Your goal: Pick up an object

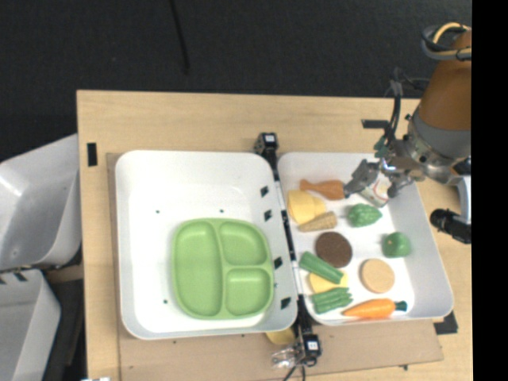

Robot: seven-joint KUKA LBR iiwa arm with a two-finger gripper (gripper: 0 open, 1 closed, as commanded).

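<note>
The right bin holds several toy foods: an orange drumstick, a yellow wedge, a green broccoli piece, a green pepper, a brown patty, a tan round cookie, a carrot and green beans. My gripper hangs over the bin's far side, just above the broccoli and right of the drumstick. Its fingers stand apart, open, with no object between them.
A green divided plate lies in the left bin. A green pickle rests on a yellow piece beside the bins' shared wall. The arm's orange band rises at the right.
</note>
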